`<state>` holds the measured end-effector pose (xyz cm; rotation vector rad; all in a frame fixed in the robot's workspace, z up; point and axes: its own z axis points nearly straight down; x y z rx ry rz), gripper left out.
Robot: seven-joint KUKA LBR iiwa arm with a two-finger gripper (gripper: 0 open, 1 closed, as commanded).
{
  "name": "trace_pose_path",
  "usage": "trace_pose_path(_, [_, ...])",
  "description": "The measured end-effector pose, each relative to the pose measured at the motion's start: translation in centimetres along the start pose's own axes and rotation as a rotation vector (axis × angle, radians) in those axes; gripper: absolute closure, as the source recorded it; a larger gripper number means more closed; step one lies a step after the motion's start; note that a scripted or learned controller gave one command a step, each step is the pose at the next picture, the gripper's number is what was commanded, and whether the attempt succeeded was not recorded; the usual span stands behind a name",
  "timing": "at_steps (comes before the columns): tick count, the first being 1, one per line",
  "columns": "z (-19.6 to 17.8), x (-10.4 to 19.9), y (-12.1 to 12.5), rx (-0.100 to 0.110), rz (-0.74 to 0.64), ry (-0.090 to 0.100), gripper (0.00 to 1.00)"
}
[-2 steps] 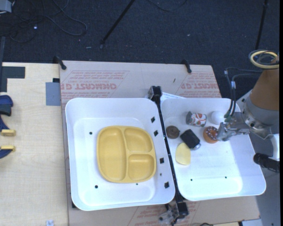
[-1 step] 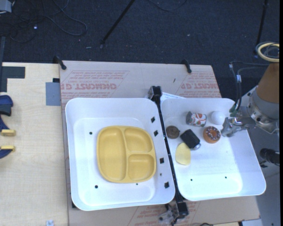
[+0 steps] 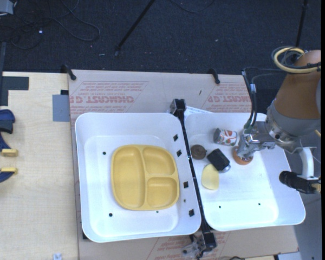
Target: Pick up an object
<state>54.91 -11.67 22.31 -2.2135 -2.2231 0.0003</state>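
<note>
The right bin holds several small objects. A red and white can lies on its side near the back. In front of it are a brown round disc, a black block and a pale yellow lump. An orange round object sits just right of the black block. My gripper is low in the bin, directly over the orange object and partly hiding it. The arm reaches in from the right.
The left bin holds a yellow divided plate. A black divider with clips runs between the bins. A black part of the arm hangs over the right bin's right rim. Blue clamps stand at far left.
</note>
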Motion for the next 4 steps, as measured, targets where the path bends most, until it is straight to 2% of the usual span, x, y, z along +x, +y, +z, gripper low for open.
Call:
trace_pose_path(1, [1.0, 5.2, -0.8, 0.002, 0.001, -0.001, 1.0])
trace_pose_path(3, [-1.2, 15.8, -1.7, -0.001, -0.001, -0.001, 1.0])
trace_pose_path(4, [-0.1, 21.1, -2.8, 0.002, 0.0, -0.001, 1.0])
